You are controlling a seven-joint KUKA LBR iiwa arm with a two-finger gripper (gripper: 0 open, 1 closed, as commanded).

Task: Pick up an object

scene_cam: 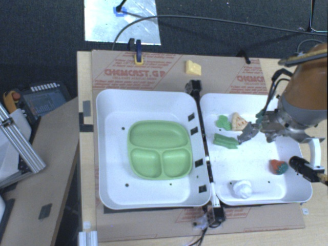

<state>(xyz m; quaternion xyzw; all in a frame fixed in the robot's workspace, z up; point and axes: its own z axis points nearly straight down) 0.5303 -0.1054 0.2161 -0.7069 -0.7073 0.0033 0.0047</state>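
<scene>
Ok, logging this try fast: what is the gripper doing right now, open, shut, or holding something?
Two-finger gripper: cannot be told whether open or shut; it is low in the right white bin, beside the long green block, with nothing seen between its fingers.

I see even overhead light, bins (154, 99) nearly blown white, glare on the foil sheet (122, 13); detail is soft, perhaps from compression.

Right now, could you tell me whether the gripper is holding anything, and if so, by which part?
Nothing is visibly held. The gripper sits in the right bin, just beside the green block, with no object seen between its fingers.
</scene>
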